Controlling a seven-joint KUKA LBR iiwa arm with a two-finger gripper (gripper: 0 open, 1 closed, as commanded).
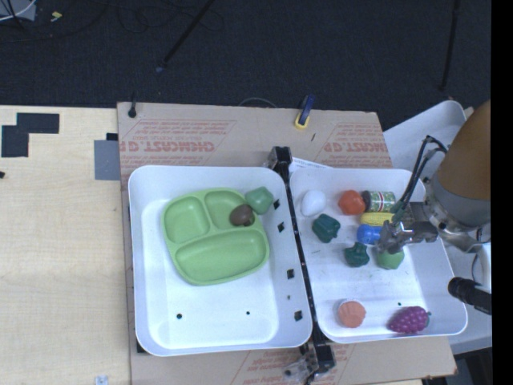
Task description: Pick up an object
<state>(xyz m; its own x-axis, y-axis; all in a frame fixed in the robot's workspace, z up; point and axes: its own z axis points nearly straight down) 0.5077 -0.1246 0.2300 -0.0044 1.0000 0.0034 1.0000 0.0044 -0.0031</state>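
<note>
From the fixed overhead camera, the grey arm (pixel 469 179) with its orange band reaches in from the right and bends down over the right bin (pixel 437 315), its gripper (pixel 393 239) low among the toys at that bin's right-centre. Whether the gripper is parted or closed cannot be told.

A green object (pixel 390 258) lies directly under the gripper, touching or just below it. Just left of the gripper sit a blue piece (pixel 368 234) and a dark green toy (pixel 356 255); further left, another dark green toy (pixel 325 228) and a white egg (pixel 312 203). Above the gripper lie a red ball (pixel 350 202), a small can (pixel 380 200) and a yellow piece (pixel 377 219). Below it are a pink ball (pixel 351 314) and purple grapes (pixel 409 320).

Well to the gripper's left, the left bin (pixel 152 295) holds a green divided plate (pixel 212 239), a brown object (pixel 241 215) on it, and a teal block (pixel 260 200) at its edge.
</note>
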